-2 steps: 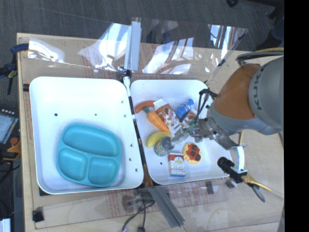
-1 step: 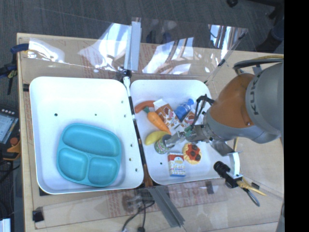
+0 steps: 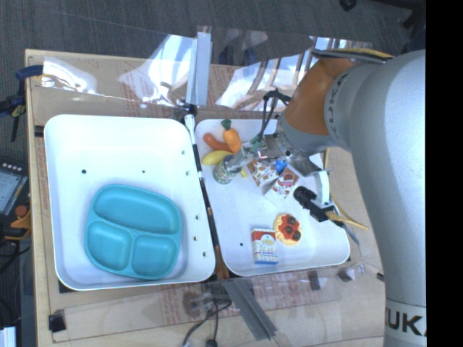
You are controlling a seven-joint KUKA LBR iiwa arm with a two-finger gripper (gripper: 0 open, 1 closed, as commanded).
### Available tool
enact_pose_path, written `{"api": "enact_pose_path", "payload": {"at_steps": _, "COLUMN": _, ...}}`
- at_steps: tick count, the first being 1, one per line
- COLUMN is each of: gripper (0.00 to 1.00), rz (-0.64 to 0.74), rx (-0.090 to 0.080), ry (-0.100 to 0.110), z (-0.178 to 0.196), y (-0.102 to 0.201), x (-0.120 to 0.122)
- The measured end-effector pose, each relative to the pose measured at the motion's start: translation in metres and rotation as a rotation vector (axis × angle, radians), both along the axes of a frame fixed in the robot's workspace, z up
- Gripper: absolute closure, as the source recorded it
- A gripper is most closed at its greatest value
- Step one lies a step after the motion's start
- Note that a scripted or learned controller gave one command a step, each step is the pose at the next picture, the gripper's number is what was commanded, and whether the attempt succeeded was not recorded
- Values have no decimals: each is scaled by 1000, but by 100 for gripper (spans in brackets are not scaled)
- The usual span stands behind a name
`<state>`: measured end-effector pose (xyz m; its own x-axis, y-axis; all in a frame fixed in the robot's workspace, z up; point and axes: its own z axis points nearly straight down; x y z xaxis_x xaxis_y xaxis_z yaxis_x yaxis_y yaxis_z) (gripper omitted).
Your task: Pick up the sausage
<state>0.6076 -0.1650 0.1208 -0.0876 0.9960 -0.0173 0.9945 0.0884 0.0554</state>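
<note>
Broadly, the desk (image 3: 108, 78) carries two white bins, and my grey arm (image 3: 383, 143) reaches in from the right over the right bin (image 3: 239, 259). The left bin (image 3: 65, 150) holds a blue divided tray (image 3: 134, 230) and nothing I need. My hand (image 3: 255, 150) sits low over the far part of the right bin, among small packets (image 3: 278, 176); I cannot tell whether it is open or closed, and I see nothing gripped in it. Nearer the front lie a small box (image 3: 265, 246) and a round pastry with red fruit (image 3: 288, 228). The sausage (image 3: 215, 141) lies in the far left corner of the right bin, close to the dividing wall, with a carrot (image 3: 231, 137) touching or just beside it and a yellow banana (image 3: 210, 157) just in front. I judge it a light, stiff, smooth toy, likely to roll or slip, so I would close across its middle, crosswise to its length, keeping clear of the carrot.
</note>
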Motion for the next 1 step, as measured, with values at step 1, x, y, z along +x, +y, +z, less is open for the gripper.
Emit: {"api": "enact_pose_path", "payload": {"at_steps": 1, "gripper": 0, "rz": 62, "rx": 11, "ry": 57, "z": -29, "y": 37, "x": -58}}
